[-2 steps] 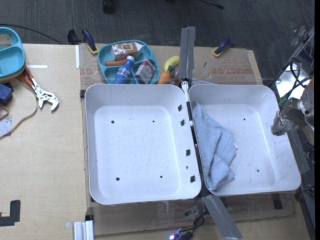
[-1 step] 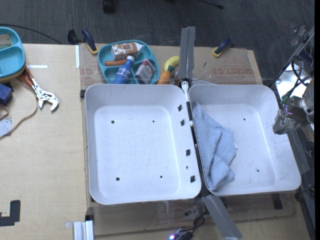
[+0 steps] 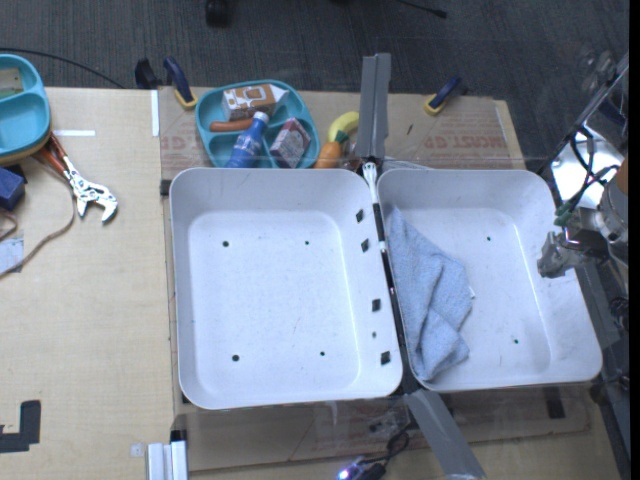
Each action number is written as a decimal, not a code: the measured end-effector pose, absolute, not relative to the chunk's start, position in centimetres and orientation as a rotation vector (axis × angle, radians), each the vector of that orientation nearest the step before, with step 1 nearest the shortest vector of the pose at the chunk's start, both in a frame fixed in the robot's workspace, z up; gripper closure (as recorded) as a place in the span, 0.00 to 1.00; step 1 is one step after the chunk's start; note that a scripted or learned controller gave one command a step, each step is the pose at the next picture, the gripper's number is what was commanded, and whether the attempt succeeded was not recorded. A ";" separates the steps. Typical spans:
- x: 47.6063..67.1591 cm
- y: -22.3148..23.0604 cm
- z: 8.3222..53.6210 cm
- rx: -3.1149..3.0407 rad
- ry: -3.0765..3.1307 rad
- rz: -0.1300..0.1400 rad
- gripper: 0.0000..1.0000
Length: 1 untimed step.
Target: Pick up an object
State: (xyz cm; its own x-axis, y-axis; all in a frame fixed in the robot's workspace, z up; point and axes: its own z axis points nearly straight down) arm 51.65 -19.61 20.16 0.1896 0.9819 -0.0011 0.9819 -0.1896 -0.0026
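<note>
A crumpled grey-blue cloth (image 3: pixel 430 293) lies in the right bin (image 3: pixel 500 183), against its left wall and reaching toward the front. The left bin (image 3: pixel 270 180) has only a bare white floor. My gripper (image 3: pixel 556 256) hangs at the right bin's right rim, well to the right of the cloth and apart from it. It is small and partly lost among cables at the view's edge. Nothing shows in its grasp.
Behind the bins stand a blue divided tray (image 3: pixel 212 118) with small items, a yellow toy (image 3: pixel 343 126) and a grey upright post (image 3: pixel 375 98). A wrench (image 3: pixel 88 196) and a blue bowl (image 3: pixel 20 108) lie on the bench at far left.
</note>
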 end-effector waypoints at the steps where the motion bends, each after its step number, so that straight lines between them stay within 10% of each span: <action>1: 50.5 -18.5 20.0 -2.292 -2.147 0.003 1.00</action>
State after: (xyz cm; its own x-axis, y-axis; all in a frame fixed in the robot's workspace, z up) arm 50.52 -18.48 20.03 0.0653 0.9979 -0.0001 0.9979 -0.0653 -0.0024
